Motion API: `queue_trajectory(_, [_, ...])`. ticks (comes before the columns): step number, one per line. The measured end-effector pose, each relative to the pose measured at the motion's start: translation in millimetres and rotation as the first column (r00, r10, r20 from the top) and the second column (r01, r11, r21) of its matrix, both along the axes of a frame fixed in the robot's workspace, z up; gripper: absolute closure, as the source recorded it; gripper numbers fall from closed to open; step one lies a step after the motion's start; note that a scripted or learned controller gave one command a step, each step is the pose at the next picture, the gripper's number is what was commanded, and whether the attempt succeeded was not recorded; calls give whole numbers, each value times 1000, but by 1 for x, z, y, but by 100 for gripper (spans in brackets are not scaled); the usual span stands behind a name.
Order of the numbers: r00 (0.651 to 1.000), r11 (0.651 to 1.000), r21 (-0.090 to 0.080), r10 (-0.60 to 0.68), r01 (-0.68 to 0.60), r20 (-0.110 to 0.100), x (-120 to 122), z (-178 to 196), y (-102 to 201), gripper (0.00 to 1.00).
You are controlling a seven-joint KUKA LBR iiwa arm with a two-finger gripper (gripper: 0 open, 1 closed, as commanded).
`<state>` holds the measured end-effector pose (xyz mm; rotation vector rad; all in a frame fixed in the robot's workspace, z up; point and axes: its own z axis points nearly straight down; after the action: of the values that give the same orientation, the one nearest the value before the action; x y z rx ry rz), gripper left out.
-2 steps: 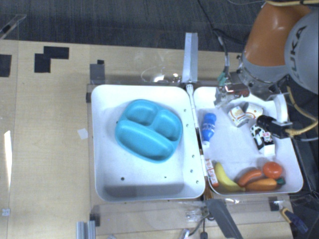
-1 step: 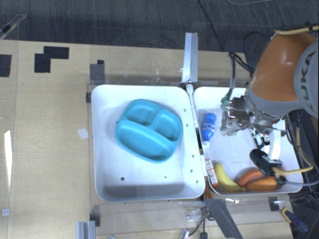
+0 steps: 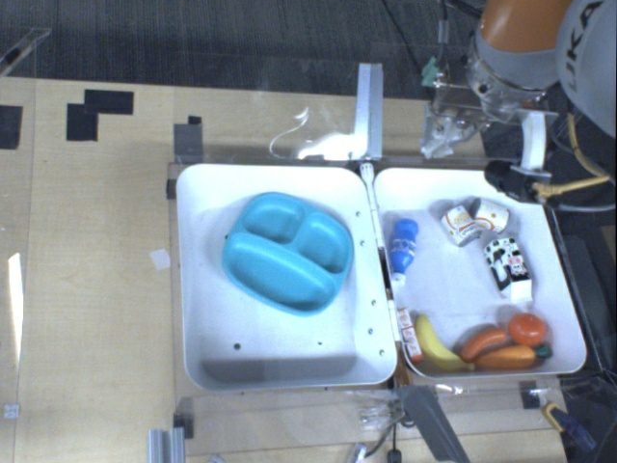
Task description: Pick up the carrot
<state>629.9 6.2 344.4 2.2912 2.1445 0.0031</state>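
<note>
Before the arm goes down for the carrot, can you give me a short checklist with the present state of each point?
1. Carrot visible in right bin, near front corner: ok.
2. Carrot free of neighbours: not ok; tomato, a sausage-like toy and banana crowd it.
3. Hand above carrot: not ok; it hangs behind the bin's back rim.
4. Fingers open: cannot tell.
5. Hand carrying nothing: cannot tell.

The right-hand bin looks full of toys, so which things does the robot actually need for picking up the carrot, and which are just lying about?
Needed for the job:
carrot
gripper, up behind the bin's far edge

Just lying about:
banana
tomato
blue bottle
black-and-white cow toy
blue divided plate, in the left bin
</note>
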Motion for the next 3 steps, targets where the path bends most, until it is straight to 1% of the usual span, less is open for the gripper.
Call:
queue_trajectory(1, [1000,1000,0,26,-26,1,-4,91,4,100])
queue_trajectory(2, [964,964,0,266,-266,-2,0,68,41,100])
queue_trajectory(3, [964,964,1,266,-266,-3,38,-102,73,100])
